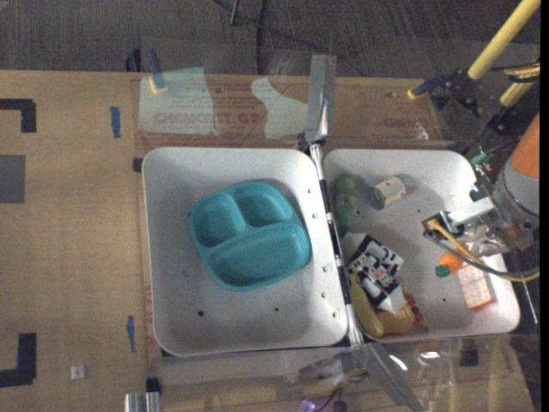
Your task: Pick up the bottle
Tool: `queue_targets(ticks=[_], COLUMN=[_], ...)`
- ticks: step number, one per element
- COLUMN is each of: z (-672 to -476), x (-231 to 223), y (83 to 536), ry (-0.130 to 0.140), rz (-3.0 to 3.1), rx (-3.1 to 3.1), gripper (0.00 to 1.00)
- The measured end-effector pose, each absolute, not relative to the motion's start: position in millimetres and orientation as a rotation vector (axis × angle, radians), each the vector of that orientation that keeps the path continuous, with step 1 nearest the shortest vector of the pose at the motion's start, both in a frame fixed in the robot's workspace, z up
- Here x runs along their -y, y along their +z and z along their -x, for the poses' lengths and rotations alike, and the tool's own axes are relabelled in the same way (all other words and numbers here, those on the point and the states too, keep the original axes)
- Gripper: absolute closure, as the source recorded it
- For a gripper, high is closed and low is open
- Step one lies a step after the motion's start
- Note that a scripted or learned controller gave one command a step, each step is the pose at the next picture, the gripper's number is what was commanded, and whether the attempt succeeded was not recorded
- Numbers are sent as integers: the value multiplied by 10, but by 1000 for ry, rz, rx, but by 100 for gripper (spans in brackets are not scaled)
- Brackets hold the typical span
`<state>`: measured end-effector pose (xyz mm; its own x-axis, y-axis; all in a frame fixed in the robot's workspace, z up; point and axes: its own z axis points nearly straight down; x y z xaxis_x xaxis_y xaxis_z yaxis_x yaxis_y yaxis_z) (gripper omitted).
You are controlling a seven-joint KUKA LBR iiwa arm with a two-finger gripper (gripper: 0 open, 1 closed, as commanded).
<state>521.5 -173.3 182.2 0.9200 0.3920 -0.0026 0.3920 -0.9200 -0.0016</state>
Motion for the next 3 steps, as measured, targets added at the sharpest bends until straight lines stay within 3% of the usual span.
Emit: queue_targets(ticks=[1,2,3], z=[-4876,-5344,-4789], x=[1587,2074,2234], y=[2104,3832,2581], ry=[8,3,6], rz=[3107,3110,3119], rx=[439,437,352], gripper=[100,100,100])
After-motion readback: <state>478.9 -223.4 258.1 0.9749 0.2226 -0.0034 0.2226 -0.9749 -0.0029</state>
